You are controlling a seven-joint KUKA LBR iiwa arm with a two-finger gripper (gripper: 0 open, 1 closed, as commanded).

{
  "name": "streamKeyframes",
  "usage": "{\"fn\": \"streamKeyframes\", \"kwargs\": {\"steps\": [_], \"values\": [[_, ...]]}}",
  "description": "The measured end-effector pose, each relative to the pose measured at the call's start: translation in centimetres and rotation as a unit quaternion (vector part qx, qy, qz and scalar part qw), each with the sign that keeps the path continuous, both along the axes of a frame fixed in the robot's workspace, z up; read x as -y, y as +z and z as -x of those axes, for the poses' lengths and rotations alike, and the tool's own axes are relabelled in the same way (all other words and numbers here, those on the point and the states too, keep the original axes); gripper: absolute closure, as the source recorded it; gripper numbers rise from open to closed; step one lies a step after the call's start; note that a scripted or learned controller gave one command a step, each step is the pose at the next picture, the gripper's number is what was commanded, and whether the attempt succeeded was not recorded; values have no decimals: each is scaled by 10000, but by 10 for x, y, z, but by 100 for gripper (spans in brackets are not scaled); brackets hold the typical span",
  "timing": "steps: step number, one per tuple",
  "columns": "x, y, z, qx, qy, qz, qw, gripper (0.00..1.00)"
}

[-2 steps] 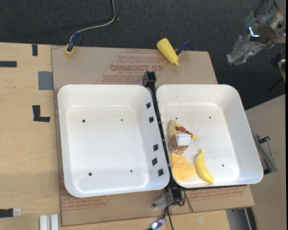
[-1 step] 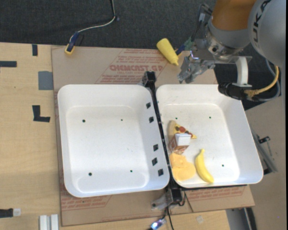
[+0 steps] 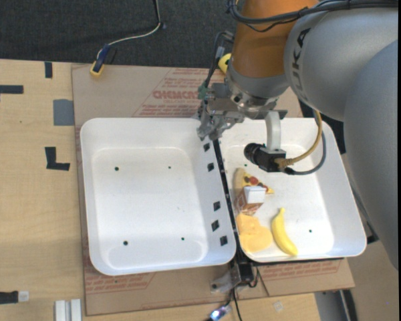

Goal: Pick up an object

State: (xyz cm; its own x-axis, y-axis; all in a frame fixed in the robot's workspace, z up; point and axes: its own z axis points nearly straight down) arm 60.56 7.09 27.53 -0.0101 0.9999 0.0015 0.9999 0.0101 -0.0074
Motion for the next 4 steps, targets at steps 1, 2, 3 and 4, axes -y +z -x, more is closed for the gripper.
{"fn": "streamKeyframes", "kwargs": {"steps": [1, 2, 3, 4], "values": [[-7, 101, -10, 82, -30, -1, 10000, 100], [-97, 11, 38, -26, 4, 5, 10000, 100], [-162, 15, 56, 24, -12, 6, 10000, 100], [-162, -26, 106, -5, -35, 23, 10000, 100]]}}
